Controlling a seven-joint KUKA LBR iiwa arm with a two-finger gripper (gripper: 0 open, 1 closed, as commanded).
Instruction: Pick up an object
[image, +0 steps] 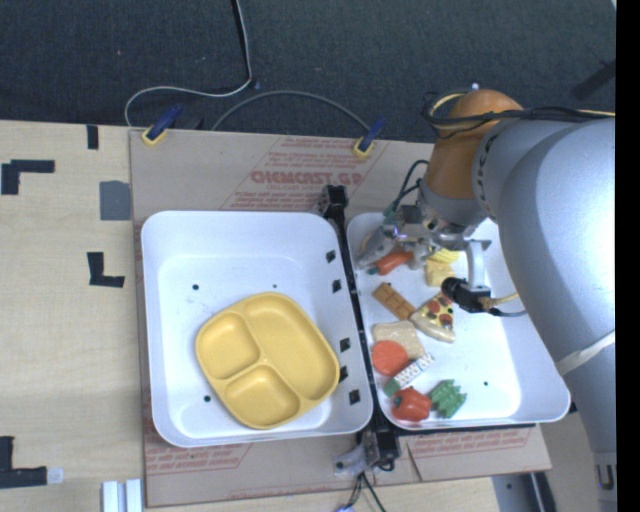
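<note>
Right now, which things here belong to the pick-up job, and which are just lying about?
In play:
gripper, low over the right bin
carrot beside it
pizza slice
tomato
broccoli

Lying about:
yellow divided tray in the left bin
blue clamps

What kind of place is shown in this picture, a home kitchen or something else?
Probably a robotics lab, not a kitchen: a grey robot arm reaches over two white bins on a cardboard-covered bench, with toy food such as a pizza slice inside.
</note>
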